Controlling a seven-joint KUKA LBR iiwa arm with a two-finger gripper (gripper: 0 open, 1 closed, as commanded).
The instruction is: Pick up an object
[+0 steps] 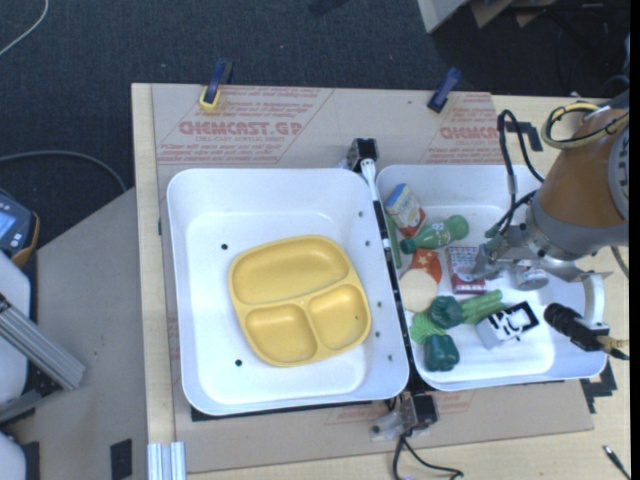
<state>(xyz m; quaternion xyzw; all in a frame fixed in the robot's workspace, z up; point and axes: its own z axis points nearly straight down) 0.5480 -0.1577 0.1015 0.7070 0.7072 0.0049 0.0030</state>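
A small red-and-white packet [466, 268] is lying in the right bin [520, 368] among green toy vegetables [445, 315]; it looks light, flat and slippery, best pinched across its edges. The hand [497, 258] is hovering beside it, its opening impossible to tell.

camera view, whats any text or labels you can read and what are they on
"CHEMCAST. G.P", red print on the brown sheet behind the left bin.
"CHEMCA", cut off by the arm, same sheet behind the right bin.
Labels on the can and red packet: too blurred to read.
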